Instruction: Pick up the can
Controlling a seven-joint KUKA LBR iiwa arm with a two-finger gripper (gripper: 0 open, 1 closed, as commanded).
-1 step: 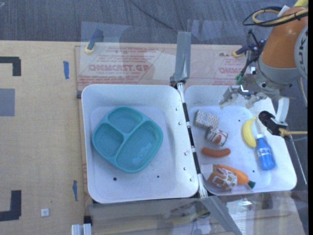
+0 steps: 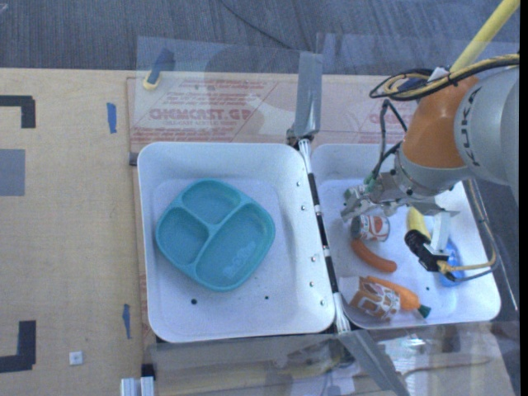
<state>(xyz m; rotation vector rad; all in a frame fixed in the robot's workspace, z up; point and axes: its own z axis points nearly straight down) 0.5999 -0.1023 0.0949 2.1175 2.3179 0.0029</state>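
Overhead view, arm entering from the right. The surface (image 2: 66, 246) is tan board, marked at its left edge with black corner brackets (image 2: 21, 110) and short strips of blue tape (image 2: 110, 117). Beyond its far edge I see grey carpeted floor (image 2: 165, 7) with a dark cable (image 2: 247, 15) trailing across it. A clear sheet with red lettering (image 2: 206, 114) lies flat behind the bins.

Two shallow white bins sit side by side, their inner rims touching. The left bin (image 2: 214, 151) holds a teal divided plate (image 2: 216, 234), lying flat and slightly turned. The right bin (image 2: 487, 295) holds everything else.

The can (image 2: 376, 228), white with red print, is in the near-left part of the right bin, close to the dividing rim. The hand (image 2: 367, 205) hangs directly over its far side, at or near touching. I cannot tell how far the hand is open, nor whether it has hold of the can. The grey arm (image 2: 487, 130) and its orange band cover the far-right corner of this bin.

Around the can: an orange-red sausage (image 2: 374, 256) just in front of it, a carrot (image 2: 389, 289) with a green tip nearer the front rim, and a yellow banana (image 2: 417, 220) to its right. A small blue item (image 2: 451, 272) lies well to the right.
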